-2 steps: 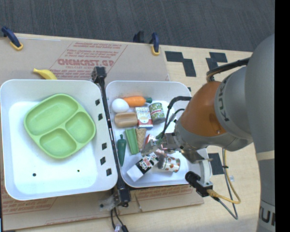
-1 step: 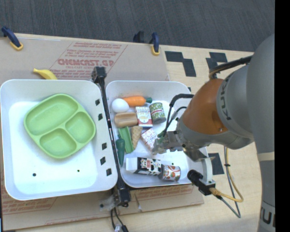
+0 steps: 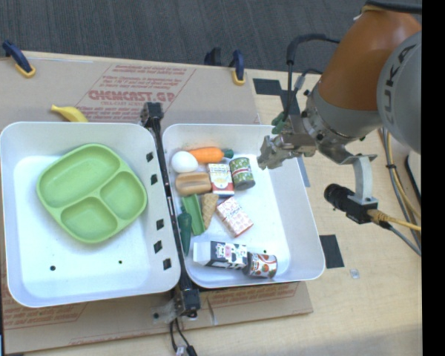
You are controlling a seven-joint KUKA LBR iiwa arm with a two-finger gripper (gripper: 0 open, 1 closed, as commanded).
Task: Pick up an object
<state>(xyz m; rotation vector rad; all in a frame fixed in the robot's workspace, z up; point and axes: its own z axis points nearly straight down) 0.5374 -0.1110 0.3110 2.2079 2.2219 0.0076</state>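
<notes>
Gripper point(image 3: 271, 156) hovers above the right bin's point(image 3: 300, 221) far right rim, beside a green can point(image 3: 242, 173); we cannot tell its jaws' state.

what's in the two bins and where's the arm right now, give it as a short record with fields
left bin: shallow white bin holding a light green three-compartment plastic plate
right bin: shallow white bin with a white egg, an orange carrot, a small green-labelled can, a hot dog in a bun, a small pink-and-white carton and a black-and-white milk carton lying on its side
outside bins: yellow banana on the cardboard behind the left bin
arm: gripper over the right bin's far right corner, near the can
held: nothing seen in the jaws
</notes>
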